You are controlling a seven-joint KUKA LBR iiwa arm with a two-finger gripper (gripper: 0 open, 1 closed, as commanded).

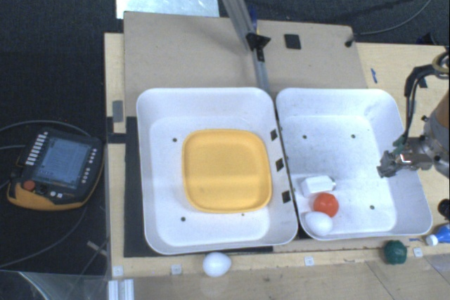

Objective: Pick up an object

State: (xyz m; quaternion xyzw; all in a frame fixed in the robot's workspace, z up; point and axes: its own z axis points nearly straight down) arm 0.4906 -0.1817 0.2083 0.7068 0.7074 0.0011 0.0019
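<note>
I see my gripper (391, 166) at the right bin's (351, 109) 3 o'clock edge; I cannot tell its fingers' state. The orange ball (325, 204) sits at 7 o'clock.

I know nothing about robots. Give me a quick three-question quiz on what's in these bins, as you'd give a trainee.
1. True or false: the yellow plate lies in the left bin.
2. Which thing touches the red ball in the right bin? A) white block B) green ball C) pendant
3. Fill in: the gripper is at the right bin's ____ wall.

Key: 1 true. 2 A. 3 right.
</note>
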